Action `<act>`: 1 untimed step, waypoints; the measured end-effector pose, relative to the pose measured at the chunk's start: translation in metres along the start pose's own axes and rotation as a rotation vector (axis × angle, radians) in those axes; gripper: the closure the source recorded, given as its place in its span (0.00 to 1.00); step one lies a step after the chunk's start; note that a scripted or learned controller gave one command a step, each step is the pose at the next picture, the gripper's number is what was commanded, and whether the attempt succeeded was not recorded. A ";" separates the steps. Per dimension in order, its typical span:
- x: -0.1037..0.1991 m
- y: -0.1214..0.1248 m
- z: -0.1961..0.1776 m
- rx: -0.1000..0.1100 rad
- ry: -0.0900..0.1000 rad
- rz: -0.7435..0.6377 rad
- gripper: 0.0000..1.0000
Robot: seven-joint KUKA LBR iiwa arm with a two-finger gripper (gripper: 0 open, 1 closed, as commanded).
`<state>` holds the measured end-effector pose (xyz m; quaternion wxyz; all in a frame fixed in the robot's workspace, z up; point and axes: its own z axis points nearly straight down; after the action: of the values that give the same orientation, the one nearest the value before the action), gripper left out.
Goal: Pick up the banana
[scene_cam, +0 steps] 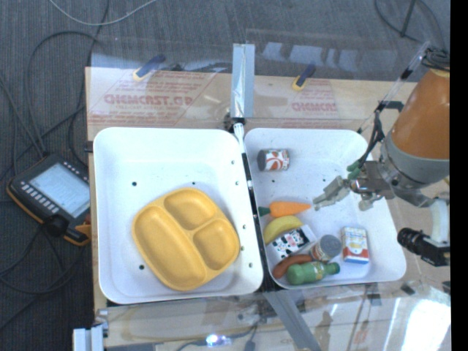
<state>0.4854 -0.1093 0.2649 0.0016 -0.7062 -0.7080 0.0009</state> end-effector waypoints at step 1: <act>0.094 -0.003 0.083 0.003 0.000 -0.012 0.00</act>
<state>0.4822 -0.0155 0.1823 0.0024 -0.7021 -0.7121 0.0021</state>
